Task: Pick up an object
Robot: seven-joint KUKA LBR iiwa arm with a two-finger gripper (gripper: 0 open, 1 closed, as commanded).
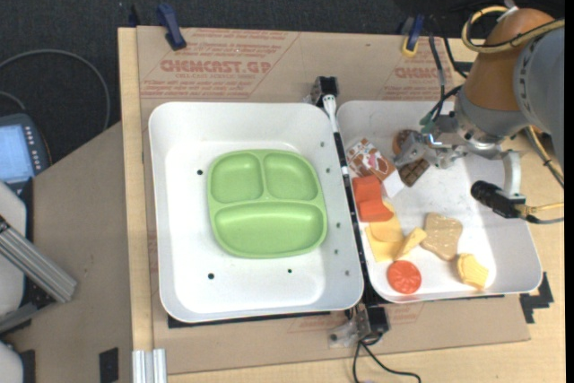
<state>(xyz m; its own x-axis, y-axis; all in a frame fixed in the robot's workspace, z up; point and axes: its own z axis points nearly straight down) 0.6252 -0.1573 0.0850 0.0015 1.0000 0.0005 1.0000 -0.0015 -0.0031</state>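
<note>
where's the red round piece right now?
In the camera view, the red round piece lies in the right bin, near its front edge, just below the yellow wedge and left of the tan slice.

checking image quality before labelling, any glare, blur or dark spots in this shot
Camera view: even, soft lighting; the two shallow white plastic bins read bright but keep their edges; the green three-compartment plastic plate is sharp with a mild sheen; the small toy food pieces are crisp; the grey-and-orange arm's gripper sits in a cluttered, shadowed patch, hard to resolve.
</note>
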